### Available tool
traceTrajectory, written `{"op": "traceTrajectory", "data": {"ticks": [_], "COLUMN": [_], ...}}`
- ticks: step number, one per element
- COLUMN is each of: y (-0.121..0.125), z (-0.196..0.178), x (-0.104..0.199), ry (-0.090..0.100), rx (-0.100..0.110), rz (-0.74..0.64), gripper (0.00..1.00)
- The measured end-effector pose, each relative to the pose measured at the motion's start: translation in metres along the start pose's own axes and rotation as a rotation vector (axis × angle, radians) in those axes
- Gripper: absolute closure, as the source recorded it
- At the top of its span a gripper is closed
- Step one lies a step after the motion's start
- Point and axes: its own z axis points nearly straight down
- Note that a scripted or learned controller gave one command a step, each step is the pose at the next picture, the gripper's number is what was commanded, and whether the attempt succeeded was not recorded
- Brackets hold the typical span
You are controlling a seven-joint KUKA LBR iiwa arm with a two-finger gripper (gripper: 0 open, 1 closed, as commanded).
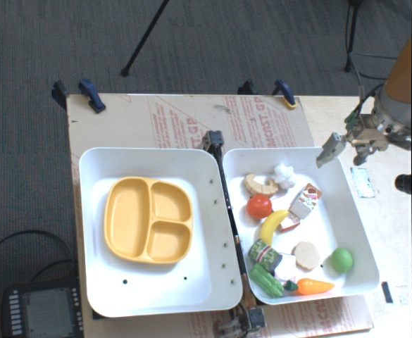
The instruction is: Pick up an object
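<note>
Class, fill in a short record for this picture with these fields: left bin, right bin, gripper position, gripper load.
left bin: yellow divided plate lying flat in the left bin
right bin: toy foods in the right bin, among them a tomato, banana, green ball and carrot
gripper position: gripper above the right bin's far right corner
gripper load: nothing seen between its fingers
</note>
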Motion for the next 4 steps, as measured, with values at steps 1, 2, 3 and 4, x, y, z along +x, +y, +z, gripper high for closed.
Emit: {"op": "traceTrajectory", "data": {"ticks": [1, 2, 3, 4], "y": [-0.059, -0.049, -0.076, -0.100], "z": [0.133, 0.169, 0.169, 0.174], "x": [0.045, 0.080, 0.078, 0.092], "ry": [0.003, -0.002, -0.002, 0.002], "rx": [0.005, -0.010, -0.009, 0.004], "rz": [0.002, -0.001, 0.002, 0.004], "gripper": [0.00, 0.00, 0.00, 0.00]}}
